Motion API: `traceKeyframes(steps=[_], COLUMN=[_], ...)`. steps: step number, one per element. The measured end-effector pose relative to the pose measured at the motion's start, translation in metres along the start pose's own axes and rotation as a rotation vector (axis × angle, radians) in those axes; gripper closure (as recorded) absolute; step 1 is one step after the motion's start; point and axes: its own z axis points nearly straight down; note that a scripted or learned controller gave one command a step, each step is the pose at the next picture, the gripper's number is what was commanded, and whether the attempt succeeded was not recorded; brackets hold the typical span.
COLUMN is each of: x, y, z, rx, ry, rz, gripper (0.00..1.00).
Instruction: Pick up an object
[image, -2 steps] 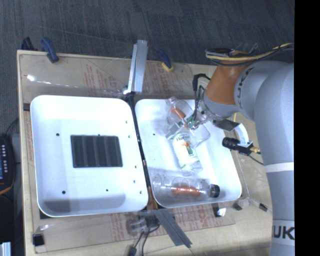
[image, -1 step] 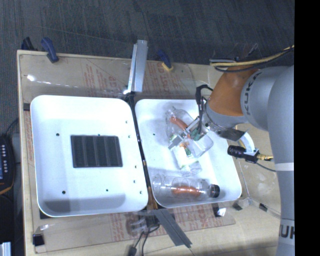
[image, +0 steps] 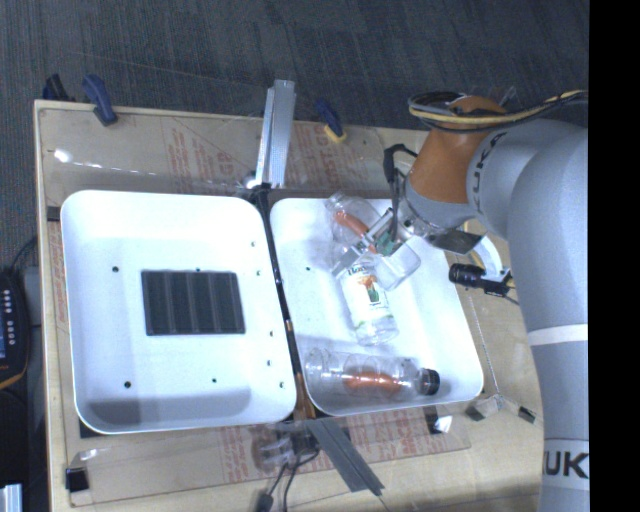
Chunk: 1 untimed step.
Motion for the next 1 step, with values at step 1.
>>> traceKeyframes(steps=[1], x=[-0.0111], y=[0.0108], z=[0.0016], rx=[0.024], ry=[0.02], rz=[0.046], gripper=[0.0])
